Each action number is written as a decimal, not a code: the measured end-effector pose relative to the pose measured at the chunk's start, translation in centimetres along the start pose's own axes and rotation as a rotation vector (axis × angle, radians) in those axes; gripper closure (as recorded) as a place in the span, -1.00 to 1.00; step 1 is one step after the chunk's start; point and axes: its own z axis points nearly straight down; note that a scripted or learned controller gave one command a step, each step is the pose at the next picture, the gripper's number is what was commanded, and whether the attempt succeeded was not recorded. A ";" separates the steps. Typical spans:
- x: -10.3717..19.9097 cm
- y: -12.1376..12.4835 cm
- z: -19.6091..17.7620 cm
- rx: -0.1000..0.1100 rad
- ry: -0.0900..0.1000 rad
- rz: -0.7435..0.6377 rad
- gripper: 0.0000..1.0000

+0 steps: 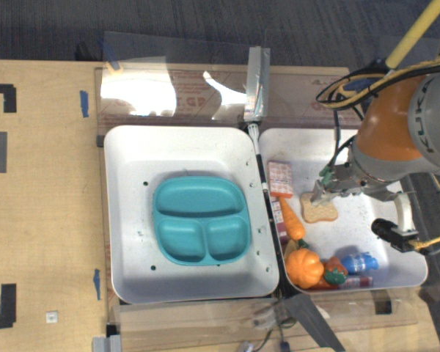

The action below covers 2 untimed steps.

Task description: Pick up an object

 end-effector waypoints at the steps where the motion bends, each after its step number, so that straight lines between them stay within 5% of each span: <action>1: 0.0 0.0 0.1 0.001 0.000 0.000 -1.00; 2: -2.1 2.4 4.1 -0.003 -0.001 -0.056 -1.00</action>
